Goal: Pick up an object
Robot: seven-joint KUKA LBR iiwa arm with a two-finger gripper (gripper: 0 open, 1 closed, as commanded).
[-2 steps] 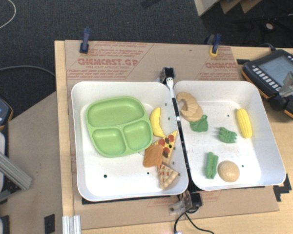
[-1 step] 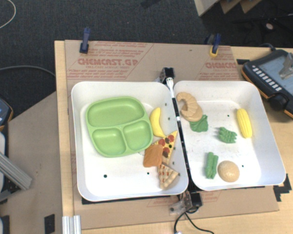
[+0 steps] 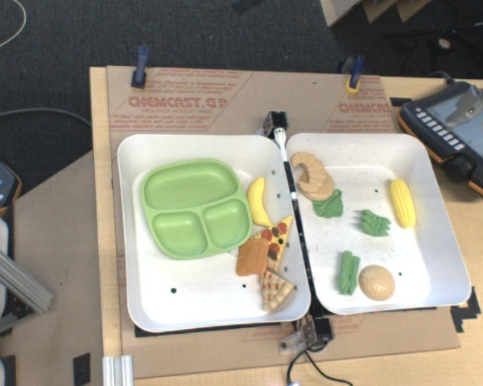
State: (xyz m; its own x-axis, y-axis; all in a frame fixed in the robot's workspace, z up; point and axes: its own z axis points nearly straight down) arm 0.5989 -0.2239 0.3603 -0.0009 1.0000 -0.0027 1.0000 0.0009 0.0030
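Camera view: toy food (image 3: 266,252) in bins (image 3: 137,240)

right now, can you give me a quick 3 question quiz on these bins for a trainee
1. True or false: the banana lies in the same bin as the green plate.
2. Which bin holds the corn cob? A) left B) right
3. Fill in: the potato sits right beside a green ____.

Key: 1 true; 2 B; 3 pod.
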